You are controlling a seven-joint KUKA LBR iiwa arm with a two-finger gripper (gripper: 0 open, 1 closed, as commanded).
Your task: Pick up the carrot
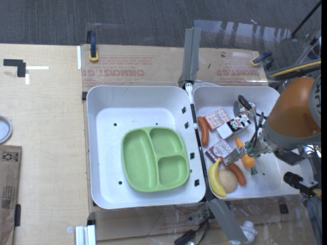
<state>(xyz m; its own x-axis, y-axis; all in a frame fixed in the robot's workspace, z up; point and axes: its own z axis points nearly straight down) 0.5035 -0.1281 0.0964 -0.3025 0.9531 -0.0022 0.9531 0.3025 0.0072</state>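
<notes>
The right bin (271, 185) is crowded along its left half. A banana (214, 179) curves beside the divider edge near the front wall, with a tan round roll (228, 181) touching its inner curve. Just right of them lies a reddish sausage (237, 173), tilted. Another sausage (204, 130) lies lengthwise close to the divider, farther back. Small printed packets (217, 118) sit between it and the middle of the bin, one black-and-white carton (238, 122) among them.

The carrot (248, 161) shows as a small orange shape near the middle of the bin, just right of the tilted sausage and directly under the gripper (250, 151). The gripper hangs over it, reaching in from the right below the arm's orange band (298, 108). Whether its fingers are parted or pressed together cannot be told from here, nor whether they touch the carrot.

Open floor in this bin lies toward the front right corner and along the back wall.

The left bin (102, 137) holds a green divided plate (156, 158), set toward the front and centre, with bare white floor along the back and left walls.
</notes>
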